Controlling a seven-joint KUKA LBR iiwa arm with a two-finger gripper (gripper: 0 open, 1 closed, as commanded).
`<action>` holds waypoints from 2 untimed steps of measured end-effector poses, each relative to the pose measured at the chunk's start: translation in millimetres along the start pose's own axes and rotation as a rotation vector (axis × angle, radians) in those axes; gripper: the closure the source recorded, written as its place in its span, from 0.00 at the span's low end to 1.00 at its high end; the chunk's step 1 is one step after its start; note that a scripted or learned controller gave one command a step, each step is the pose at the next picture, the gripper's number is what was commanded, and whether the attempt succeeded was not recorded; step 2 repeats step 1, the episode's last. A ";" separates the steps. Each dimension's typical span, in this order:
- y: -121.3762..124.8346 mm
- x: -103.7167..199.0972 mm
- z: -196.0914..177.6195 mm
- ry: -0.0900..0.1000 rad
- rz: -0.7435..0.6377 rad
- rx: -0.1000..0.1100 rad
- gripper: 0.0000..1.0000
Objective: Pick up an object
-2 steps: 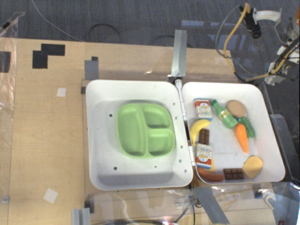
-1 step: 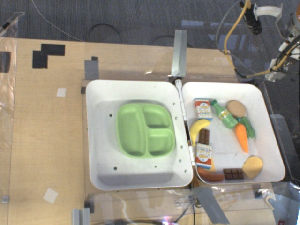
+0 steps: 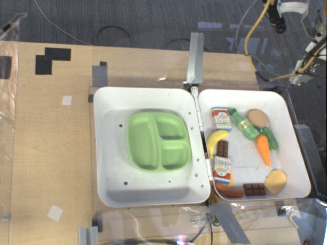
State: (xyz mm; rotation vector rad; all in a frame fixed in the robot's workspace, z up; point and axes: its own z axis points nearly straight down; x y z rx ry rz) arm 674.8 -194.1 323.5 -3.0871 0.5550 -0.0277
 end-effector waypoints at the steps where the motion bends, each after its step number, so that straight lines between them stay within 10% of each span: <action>1: -4.4 0.6 -12.5 0.004 -0.008 0.002 1.00; 2: -4.4 0.6 -12.5 0.004 -0.008 0.002 1.00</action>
